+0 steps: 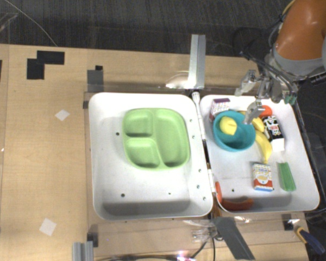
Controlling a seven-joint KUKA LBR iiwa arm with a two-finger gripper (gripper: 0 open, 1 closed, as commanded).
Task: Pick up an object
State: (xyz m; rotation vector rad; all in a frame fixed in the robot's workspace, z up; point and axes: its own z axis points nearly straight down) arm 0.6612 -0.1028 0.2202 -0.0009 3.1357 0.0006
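**Gripper over right bin's far side, nothing between fingers**

2 white bins side by side. Left bin (106, 145) has a green 3-compartment tray (155, 137) lying flat near its middle. Right bin (301, 184) holds the clutter: blue bowl (234, 132) with a yellow lemon-like fruit (228, 125) inside it, banana (262, 140) just right of the bowl and touching its rim, black-and-white carton (272, 128) beside the banana, orange-red item (267, 111) at the carton's far end, purple-white box (219, 106) behind the bowl, small orange juice box (262, 177) nearer the front, green bar (286, 176) just right of it, red-brown item (236, 203) at the front wall.

Arm comes in from upper right, orange band visible. Gripper (256, 109) hangs over the right bin's far part, fingers pointing down, tips near the banana's upper end and the bowl's right rim. Finger (254, 113) looks apart from the banana, not gripping anything. Finger spread: cannot tell, metal parts overlap and blur. All objects rest in the bin.
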